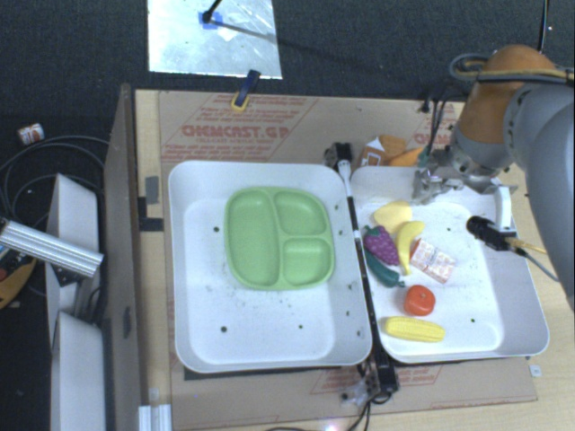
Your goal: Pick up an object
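Two bins: green tray, toy food.

Dark floor, cardboard-topped bench, clutter off to one side.

A brown cardboard sheet with red lettering covered the bench. Beyond its far edge lay dark carpet-like floor, and there a shiny silver square caught the light. Left of the cardboard, black cables looped above a metal bar and white blocks.
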`<state>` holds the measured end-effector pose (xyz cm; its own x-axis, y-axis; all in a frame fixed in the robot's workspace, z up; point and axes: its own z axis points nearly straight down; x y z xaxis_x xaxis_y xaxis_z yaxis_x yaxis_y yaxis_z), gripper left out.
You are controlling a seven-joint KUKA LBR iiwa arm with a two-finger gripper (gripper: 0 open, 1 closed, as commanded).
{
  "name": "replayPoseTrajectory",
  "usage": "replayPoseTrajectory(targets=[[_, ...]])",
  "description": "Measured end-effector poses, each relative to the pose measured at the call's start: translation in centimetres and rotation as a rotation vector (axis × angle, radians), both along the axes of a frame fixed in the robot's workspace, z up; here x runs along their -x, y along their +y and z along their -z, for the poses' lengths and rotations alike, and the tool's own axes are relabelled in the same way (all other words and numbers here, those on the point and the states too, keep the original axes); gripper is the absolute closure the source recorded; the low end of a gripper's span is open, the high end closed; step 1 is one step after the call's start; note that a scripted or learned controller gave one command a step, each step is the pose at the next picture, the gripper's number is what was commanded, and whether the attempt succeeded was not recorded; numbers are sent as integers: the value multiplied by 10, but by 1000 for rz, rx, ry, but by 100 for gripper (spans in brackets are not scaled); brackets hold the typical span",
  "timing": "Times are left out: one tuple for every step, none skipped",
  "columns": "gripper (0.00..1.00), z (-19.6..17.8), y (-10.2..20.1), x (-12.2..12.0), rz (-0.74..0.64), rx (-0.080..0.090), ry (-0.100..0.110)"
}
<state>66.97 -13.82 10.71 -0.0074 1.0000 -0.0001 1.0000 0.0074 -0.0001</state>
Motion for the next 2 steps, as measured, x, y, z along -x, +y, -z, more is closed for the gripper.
replayPoseTrajectory(targets=[[0, -7, -1, 1, 3, 1, -2], [0, -83, 67, 32, -3, -2, -8]])
